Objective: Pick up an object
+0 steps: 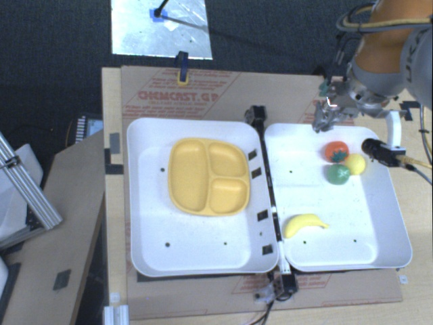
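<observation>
The right bin (379,249) holds a red tomato-like fruit (335,151), a small yellow fruit (356,164), a green fruit (337,174) and a yellow banana (304,225). The first three sit clustered near the bin's far right side; the banana lies near the front left. My gripper (325,122) hangs over the far edge of the right bin, up and left of the red fruit, pointing down. Nothing shows between its tips. The left bin (145,249) holds a yellow divided plate (206,176).
A black clamp bar (266,181) runs between the two bins. A black cylindrical part with a white bracket (382,152) reaches over the right bin's right rim, beside the fruit. The bins rest on a cardboard sheet (183,93).
</observation>
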Robot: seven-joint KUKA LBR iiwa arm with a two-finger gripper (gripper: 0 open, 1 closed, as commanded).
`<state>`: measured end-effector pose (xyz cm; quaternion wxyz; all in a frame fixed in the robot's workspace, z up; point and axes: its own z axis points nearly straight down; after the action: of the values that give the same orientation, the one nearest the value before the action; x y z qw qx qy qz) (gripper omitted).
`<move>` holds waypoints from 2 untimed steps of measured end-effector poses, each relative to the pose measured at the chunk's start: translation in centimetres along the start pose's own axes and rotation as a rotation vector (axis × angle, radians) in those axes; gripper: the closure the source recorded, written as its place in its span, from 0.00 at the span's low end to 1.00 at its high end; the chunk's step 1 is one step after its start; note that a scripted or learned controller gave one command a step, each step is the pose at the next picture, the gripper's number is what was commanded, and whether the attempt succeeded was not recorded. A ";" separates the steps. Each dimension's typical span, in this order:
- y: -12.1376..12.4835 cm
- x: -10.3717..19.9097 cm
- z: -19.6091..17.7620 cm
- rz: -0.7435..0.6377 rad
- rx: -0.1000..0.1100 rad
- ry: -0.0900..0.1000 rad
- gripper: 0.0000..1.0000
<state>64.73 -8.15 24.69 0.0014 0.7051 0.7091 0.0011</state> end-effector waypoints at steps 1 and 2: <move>0.4 4.3 0.2 -0.003 0.001 0.001 1.00; 0.7 9.5 1.6 -0.004 0.002 0.002 1.00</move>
<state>65.38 1.34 23.12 -0.0002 0.7036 0.7106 0.0010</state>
